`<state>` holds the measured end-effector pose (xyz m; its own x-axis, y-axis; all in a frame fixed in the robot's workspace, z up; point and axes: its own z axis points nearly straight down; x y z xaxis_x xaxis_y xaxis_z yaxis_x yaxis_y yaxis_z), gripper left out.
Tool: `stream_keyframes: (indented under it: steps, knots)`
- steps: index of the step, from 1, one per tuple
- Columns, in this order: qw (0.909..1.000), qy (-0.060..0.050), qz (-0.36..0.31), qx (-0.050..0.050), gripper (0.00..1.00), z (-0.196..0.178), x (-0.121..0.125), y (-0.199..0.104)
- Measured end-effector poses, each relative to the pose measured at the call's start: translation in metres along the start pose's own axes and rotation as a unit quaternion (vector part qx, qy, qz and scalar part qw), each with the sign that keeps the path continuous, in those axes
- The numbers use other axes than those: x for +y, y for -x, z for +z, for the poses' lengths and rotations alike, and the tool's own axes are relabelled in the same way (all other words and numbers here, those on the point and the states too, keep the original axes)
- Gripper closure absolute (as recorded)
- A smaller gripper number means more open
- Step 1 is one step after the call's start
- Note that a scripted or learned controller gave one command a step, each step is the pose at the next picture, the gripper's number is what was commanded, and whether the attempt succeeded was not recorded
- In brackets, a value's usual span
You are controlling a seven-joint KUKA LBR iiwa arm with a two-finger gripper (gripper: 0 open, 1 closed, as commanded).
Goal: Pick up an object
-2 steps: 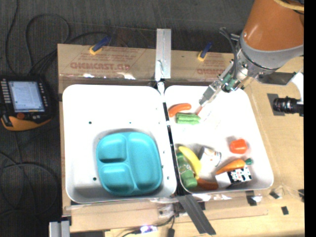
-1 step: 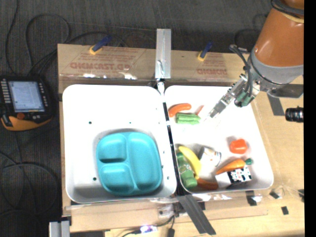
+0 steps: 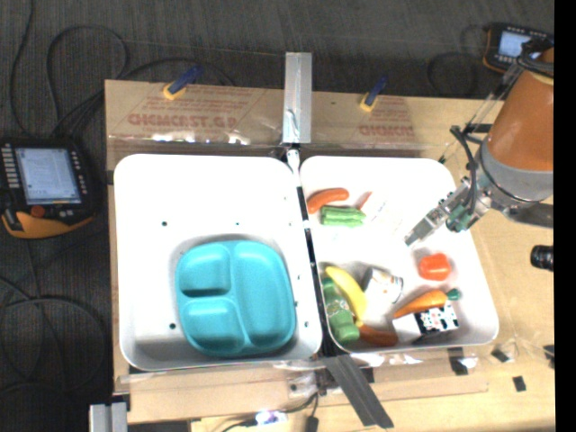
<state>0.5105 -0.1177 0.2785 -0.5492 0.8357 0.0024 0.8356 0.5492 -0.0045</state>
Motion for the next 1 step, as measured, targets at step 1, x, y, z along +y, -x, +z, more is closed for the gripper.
stream_keyframes:
  steps: [1]
  knots:
    - [1.0, -0.001, 0.008, 0.001, 1.0, 0.0989, 0.0327, -0.0911]
